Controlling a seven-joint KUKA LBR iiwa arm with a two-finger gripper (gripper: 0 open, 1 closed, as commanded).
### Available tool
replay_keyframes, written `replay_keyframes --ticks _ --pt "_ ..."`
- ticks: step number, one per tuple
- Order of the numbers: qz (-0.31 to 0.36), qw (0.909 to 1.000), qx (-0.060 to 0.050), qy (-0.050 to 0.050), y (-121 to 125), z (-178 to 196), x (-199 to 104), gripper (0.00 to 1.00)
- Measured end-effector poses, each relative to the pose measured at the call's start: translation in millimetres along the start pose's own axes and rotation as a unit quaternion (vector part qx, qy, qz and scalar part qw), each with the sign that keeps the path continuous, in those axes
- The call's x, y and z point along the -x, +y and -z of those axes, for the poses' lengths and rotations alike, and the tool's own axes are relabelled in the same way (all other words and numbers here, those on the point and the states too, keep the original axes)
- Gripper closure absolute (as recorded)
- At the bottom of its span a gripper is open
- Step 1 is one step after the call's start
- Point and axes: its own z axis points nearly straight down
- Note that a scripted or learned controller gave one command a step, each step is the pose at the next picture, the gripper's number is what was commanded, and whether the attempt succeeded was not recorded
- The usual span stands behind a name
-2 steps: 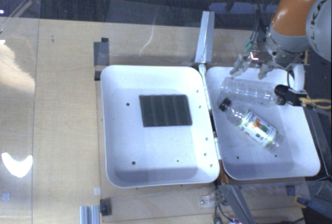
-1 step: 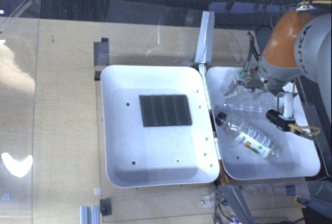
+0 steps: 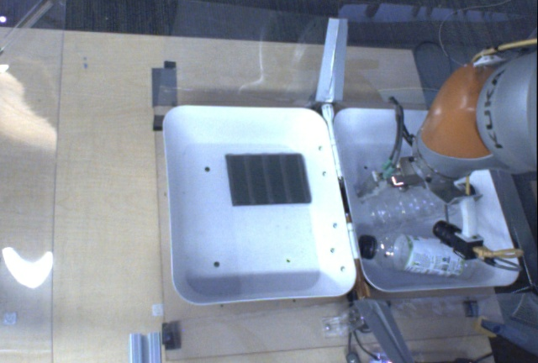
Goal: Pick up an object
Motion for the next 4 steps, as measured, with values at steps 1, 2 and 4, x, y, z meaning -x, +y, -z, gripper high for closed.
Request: replay_keyframes --ticks 1,2,4 --pt "-0.032 0.9995 -0.001 0.0 68 -2 6 0.0" --pt "-0.018 0.9998 -0.001 0.0 13 0 -13 0.0" --pt "0.053 0.9985 -0.017 0.001 50 -4 81 0.0"
